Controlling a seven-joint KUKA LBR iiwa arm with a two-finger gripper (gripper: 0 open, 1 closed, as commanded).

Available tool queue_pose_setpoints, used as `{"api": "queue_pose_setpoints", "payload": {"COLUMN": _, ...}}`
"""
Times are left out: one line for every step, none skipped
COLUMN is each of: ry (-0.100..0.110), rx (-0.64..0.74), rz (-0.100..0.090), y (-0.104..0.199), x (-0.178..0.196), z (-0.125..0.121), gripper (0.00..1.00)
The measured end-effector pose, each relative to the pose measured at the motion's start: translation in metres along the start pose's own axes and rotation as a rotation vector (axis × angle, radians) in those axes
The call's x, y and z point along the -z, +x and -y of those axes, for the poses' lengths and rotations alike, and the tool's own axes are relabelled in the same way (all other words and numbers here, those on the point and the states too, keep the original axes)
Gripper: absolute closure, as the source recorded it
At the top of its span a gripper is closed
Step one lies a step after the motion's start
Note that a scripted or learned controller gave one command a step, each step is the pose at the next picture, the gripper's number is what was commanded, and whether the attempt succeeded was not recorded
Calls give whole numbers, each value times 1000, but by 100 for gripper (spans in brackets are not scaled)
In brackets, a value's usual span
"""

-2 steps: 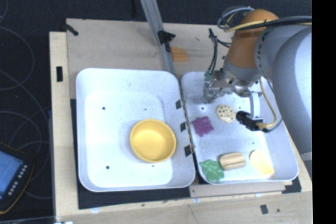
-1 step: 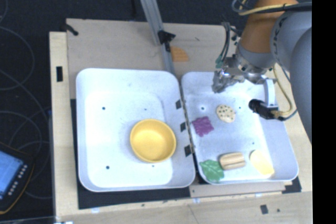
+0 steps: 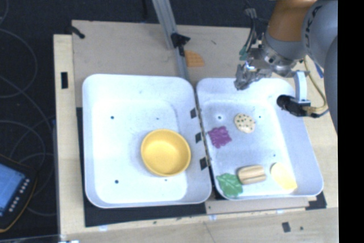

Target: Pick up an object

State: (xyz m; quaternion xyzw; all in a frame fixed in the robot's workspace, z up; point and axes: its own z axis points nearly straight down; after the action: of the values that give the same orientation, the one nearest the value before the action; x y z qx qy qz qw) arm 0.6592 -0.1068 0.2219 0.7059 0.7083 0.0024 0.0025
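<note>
The right bin (image 3: 296, 139) holds several small things: a tan cookie with dark dots (image 3: 244, 122), a purple piece (image 3: 219, 136), a tan bread-like roll (image 3: 251, 174), a green piece (image 3: 229, 184) and a pale yellow piece (image 3: 282, 175). A yellow bowl (image 3: 165, 152) sits in the left bin (image 3: 114, 122). My gripper (image 3: 243, 80) hangs over the far edge of the right bin, above and behind the cookie, with nothing seen between its fingers.
A grey metal post (image 3: 162, 5) slants up from the bench behind the bins. An orange tag (image 3: 194, 59) lies on the bench near its foot. A black clip divider (image 3: 199, 134) runs between the bins.
</note>
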Motion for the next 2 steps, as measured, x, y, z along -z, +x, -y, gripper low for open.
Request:
{"api": "queue_pose_setpoints", "payload": {"ry": -1, "rx": 1, "rz": 0, "y": 4, "x": 57, "z": -11, "gripper": 100}}
{"api": "queue_pose_setpoints", "payload": {"ry": 8, "rx": 1, "rz": 1, "y": 52, "x": 41, "z": 11, "gripper": 100}}
